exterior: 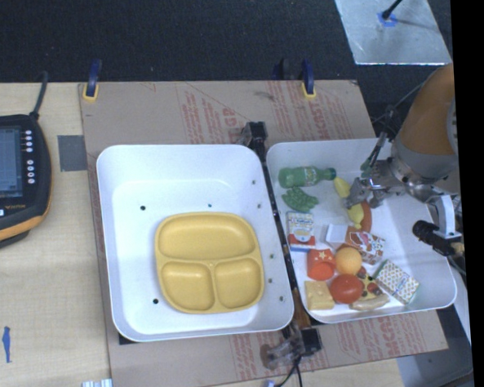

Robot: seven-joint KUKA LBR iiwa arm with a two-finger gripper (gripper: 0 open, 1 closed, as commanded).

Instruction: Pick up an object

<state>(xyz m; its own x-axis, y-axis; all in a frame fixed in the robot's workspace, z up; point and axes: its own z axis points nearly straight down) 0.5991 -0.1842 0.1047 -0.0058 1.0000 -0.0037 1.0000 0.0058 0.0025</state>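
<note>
- Gripper (361, 196) sat low over upper-right part of right bin (432, 300), arm entering from the right, orange band visible above wrist.
- Finger state: cannot tell; tip area was dark and cluttered against the toys, no clear gap or closure readable.
- Nothing visibly held between fingers, so no grasp claimed.
- Candidate objs nearest the tip: small yellow piece (342, 187) just left of it, and yellow/red long piece (359, 216) just below, prob. touching or nearly so.
- Other objs in right bin: green bottle (305, 176) at top, green leafy piece (300, 199) under it, white/red packet (300, 226), two red tomato-like pieces (321, 264) w/ orange ball (348, 260) between, cheese wedge (318, 295), checkered box (396, 281) at lower right.
- Left bin (122, 237) held yellow divided tray (208, 260), well apart from gripper.
- Step judged: approach/descent onto pile, pre-grasp or at moment of grasp; lift not done.
- Next move needs: fingers centred astride one single piece, close, then straight lift.
- Risk: objs packed close, so neighbours could get pinched or the piece could slip out.
</note>
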